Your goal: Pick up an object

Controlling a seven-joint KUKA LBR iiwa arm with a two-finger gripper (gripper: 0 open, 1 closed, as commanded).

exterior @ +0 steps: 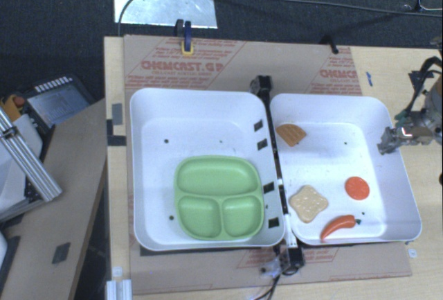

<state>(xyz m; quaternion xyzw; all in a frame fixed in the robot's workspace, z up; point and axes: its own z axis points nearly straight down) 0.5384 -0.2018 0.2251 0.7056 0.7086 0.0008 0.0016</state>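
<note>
A robot gripper [391,139] hangs at the right rim of the right bin [387,174], at the edge of the frame; whether it is spread or closed cannot be told. Nothing is visibly held. Inside that bin lie a brown bread slice [291,134] near the divider, a red round slice [357,187], a pale cracker [308,202] and a red chili pepper [338,225]. The left bin [149,153] holds a green divided plate [219,197].
</note>
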